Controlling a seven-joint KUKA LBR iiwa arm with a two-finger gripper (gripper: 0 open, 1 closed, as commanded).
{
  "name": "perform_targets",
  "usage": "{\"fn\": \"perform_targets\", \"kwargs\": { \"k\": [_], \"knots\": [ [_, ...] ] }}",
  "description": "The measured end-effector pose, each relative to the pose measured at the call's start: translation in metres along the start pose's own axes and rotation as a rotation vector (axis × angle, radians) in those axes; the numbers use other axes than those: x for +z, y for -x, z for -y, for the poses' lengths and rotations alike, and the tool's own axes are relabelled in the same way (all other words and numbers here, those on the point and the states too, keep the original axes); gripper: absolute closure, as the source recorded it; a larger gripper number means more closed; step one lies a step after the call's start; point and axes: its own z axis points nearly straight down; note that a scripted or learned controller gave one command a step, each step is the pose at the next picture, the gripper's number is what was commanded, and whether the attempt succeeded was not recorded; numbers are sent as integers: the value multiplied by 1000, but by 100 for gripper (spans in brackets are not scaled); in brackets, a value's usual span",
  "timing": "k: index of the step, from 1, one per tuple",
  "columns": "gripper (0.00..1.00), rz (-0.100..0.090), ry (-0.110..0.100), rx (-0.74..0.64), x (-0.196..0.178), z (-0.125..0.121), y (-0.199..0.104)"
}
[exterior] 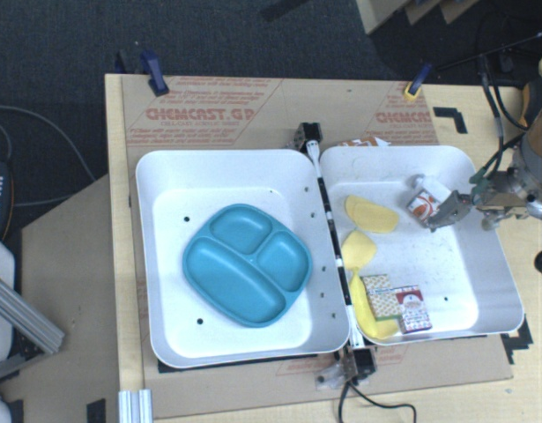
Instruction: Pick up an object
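Nearest the camera, the left bin (pixel 156 236) is seen at lower left, holding a blue divided plate (pixel 245 263) lying flat near its middle. Moving right, the right bin (pixel 495 271) is found touching it along the centre seam. Just right of that seam, yellow banana-like pieces (pixel 370 215) are scattered, one upper, one just below it, and a longer one along the bin's left wall toward the front. Two small printed packets (pixel 397 305) are laid side by side over that lower yellow piece. Further right, near the bin's back, a small red-and-white can (pixel 424 203) is seen tilted, with a pale top end pointing up-left. The gripper (pixel 442 215) is reached in from the right edge, its dark tip placed just beside the can's lower right; contact cannot be confirmed. Whether the fingers are open or closed cannot be told, since the tip is small and blurred. The can is judged the likely target: it lies just left and slightly above the tip, long axis running upper-left to lower-right, roughly in line with the gripper's approach
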Motion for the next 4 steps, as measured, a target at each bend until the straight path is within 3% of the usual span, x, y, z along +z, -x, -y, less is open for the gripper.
{"fn": "perform_targets", "kwargs": {
  "k": [1,2,3,4],
  "knots": [
    [0,-1,-2,1,93,30,-16],
    [0,0,2,0,154,29,-56],
    [0,0,2,0,168,-16,-56],
    [0,0,1,0,169,-44,-59]
  ]
}}
